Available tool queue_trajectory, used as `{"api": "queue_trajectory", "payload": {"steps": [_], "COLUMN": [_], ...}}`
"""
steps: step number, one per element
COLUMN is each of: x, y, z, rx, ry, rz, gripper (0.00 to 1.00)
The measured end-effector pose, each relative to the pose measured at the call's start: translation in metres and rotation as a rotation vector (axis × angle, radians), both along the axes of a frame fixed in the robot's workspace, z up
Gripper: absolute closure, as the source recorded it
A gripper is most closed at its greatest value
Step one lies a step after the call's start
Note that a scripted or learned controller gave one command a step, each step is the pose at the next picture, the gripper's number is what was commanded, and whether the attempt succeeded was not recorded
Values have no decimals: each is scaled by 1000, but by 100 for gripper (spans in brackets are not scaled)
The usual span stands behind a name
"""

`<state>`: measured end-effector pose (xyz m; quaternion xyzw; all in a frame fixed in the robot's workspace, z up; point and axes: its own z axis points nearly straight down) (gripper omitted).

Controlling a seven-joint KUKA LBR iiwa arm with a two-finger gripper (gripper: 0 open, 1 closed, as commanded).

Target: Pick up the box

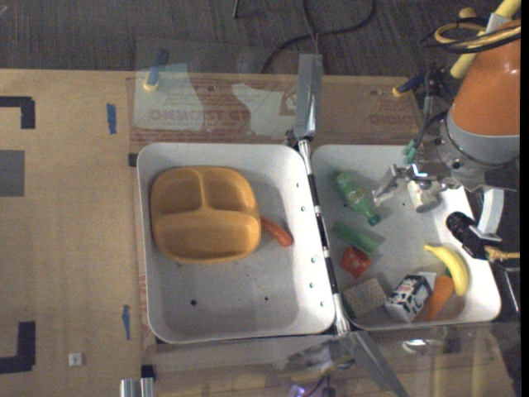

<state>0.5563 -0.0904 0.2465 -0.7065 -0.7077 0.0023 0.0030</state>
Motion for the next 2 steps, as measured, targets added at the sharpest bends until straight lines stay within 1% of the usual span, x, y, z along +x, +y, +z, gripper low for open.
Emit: {"api": "queue_trajectory", "payload": {"steps": [1, 2], "x": [39, 31], "y": [86, 23], "z": [-44, -65], "rx": [-1, 0], "ry": [-3, -2], "rz": [-16, 35], "gripper": [0, 0]}}
